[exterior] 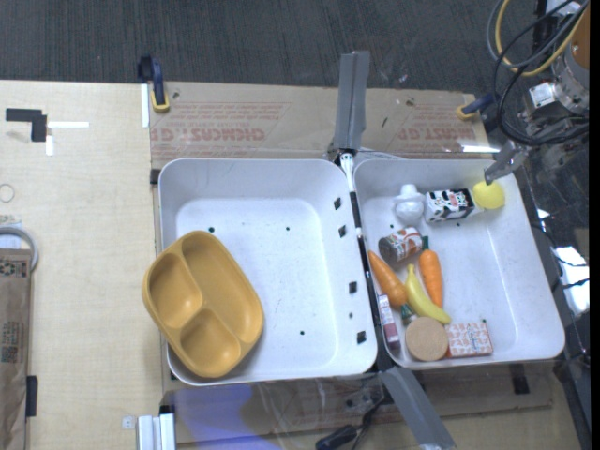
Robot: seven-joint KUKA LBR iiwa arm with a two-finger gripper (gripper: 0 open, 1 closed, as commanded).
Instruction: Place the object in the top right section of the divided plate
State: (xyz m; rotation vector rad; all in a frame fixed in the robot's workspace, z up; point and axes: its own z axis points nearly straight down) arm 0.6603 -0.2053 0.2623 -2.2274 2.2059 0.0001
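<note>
Jaws (500, 169): up at the far right corner of the right bin, a grey finger slanting down toward the yellow ball; whether they are spread or clenched, I cannot tell from here.
Arm (562, 82): comes in from the top right, trailing yellow and black cables.
Yellow ball (488, 194): sits in the right bin's far right corner, just under the fingertip, touching or nearly touching it; not visibly gripped.
Milk carton (448, 204): black and white, lying on its side just left of the ball.
White piece (408, 202): small, left of the carton.
Can (401, 246): red-brown and white, tipped over, below the white piece.
Carrots (430, 273): two orange ones, the second (386, 279) to its left, a banana (422, 296) between them.
Round biscuit (427, 339): tan disc near the front wall, a small pink packet (468, 339) beside it.
Right bin (525, 279): white, shallow, its right half bare.
Left bin (281, 251): white, dotted with small dark holes.
Divided plate (202, 305): yellow, in the left bin's near left corner, tilted, edge over the rim, well apart from the ball.
Table (75, 251): pale wood, a cardboard sheet (244, 120) under the bins' far edge, dark carpet (234, 17) beyond.
</note>
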